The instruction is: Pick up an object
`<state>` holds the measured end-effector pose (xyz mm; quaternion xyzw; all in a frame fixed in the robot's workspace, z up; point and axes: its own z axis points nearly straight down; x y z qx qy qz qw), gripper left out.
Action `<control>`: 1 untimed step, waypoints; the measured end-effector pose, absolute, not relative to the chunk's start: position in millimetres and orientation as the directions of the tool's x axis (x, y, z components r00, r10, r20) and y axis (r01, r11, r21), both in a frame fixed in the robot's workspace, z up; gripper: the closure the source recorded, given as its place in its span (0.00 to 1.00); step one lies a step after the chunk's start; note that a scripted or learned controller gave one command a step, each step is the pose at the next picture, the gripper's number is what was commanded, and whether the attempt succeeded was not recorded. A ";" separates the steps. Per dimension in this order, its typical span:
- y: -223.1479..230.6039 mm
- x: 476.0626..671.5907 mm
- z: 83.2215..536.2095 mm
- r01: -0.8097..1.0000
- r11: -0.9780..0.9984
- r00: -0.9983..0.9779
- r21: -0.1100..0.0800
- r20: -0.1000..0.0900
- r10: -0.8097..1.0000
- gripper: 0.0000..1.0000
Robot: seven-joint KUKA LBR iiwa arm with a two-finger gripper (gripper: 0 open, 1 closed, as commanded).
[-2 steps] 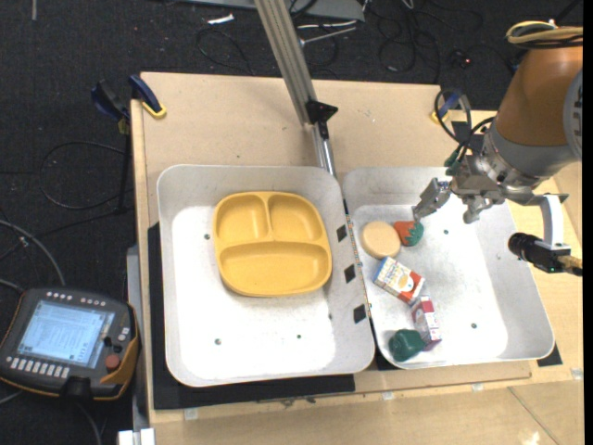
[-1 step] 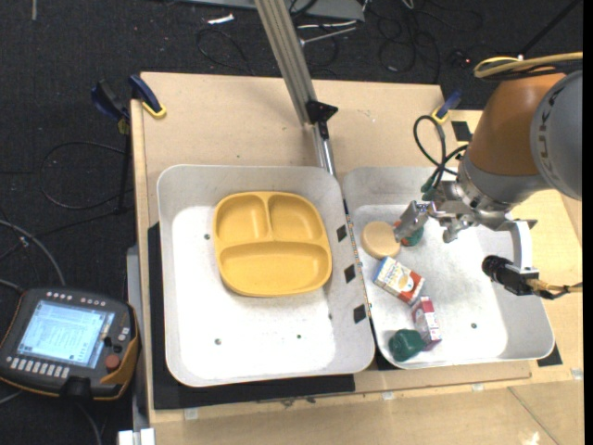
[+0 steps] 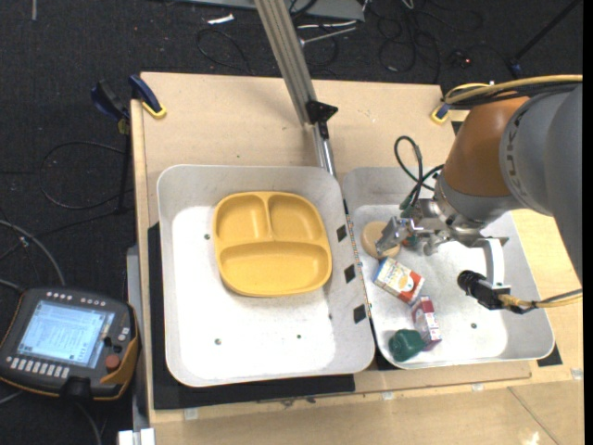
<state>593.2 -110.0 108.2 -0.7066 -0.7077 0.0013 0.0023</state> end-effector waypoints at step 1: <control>-110.7 594.7 121.4 1.000 0.000 0.000 0.001 -0.001 1.000 1.00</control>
